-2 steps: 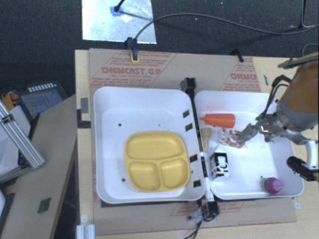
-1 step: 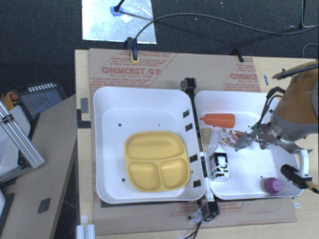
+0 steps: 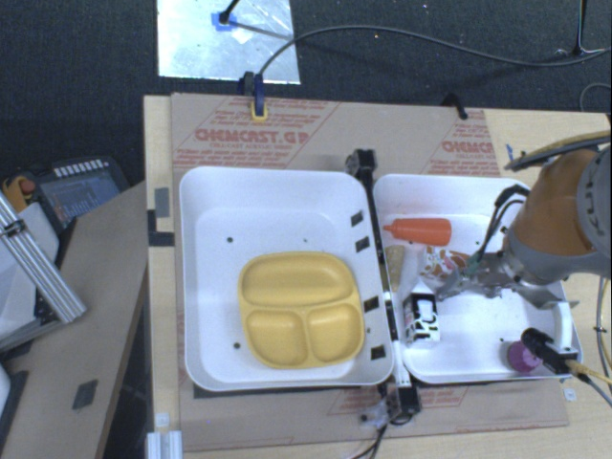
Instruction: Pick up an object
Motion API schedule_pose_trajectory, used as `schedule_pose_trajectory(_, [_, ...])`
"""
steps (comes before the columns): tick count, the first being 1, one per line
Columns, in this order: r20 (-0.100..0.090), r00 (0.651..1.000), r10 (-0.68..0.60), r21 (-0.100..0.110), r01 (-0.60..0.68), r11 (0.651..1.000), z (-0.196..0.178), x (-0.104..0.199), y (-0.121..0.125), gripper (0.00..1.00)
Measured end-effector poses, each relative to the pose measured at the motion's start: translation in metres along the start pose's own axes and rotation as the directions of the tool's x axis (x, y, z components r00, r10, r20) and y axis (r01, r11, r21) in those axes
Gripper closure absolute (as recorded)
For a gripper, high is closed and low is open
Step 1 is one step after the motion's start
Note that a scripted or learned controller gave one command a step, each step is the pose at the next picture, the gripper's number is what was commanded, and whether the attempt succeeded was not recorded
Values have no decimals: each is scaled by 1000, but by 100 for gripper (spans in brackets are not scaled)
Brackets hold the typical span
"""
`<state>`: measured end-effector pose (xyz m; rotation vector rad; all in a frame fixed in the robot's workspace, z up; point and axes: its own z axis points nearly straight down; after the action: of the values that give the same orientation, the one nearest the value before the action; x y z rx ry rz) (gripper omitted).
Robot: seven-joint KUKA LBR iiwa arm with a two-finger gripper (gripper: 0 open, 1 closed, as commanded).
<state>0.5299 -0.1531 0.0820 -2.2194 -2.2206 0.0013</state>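
Note:
In the right bin (image 3: 478, 347) lie an orange carrot-shaped toy (image 3: 419, 229) near the back wall, a pale wrapper with red print (image 3: 435, 264) below it, a black-and-white spotted item (image 3: 423, 318) at the left wall, and a small purple object (image 3: 519, 356) at the front right. My gripper (image 3: 463, 279) reaches in from the right and sits low over the bin's middle. Its tip is against the right side of the pale wrapper. Nothing is visibly lifted.
The left bin (image 3: 215, 256) holds a yellow divided plate (image 3: 301, 309). A black divider strip (image 3: 375, 256) runs between the two bins. The grey and orange arm (image 3: 564, 218) covers the right bin's right side. Cables cross the floor behind the bench.

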Motion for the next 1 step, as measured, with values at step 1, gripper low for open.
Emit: schedule_pose_trajectory(1, [2,1000,0,-5,0,1000,-13,-1,1,100])
